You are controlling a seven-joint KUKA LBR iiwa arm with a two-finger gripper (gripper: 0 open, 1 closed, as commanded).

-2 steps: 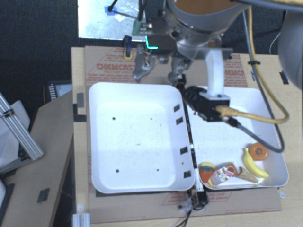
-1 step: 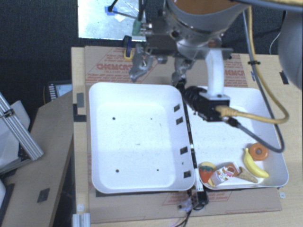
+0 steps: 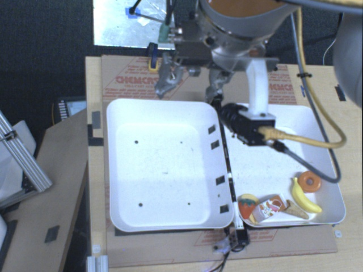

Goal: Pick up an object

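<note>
Your pincer (image 3: pixel 190 84) hangs open and empty above the desk's far edge. The banana (image 3: pixel 304 196) lies in the right bin's (image 3: pixel 295 123) near right corner, well apart, long axis running toward that corner beside other toy food.

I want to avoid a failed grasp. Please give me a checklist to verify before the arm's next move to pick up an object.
1. Objects to pick are present: ok, a yellow toy banana, an orange round toy and a small red-and-white packet lie in the right white bin.
2. Objects clustered near the bin's front corner, close to the walls: not ok for easy access.
3. Gripper above the target: not ok, it hangs over the bins' far edge.
4. Object between the fingers: not ok, none seen.
5. Finger opening: cannot tell.
</note>
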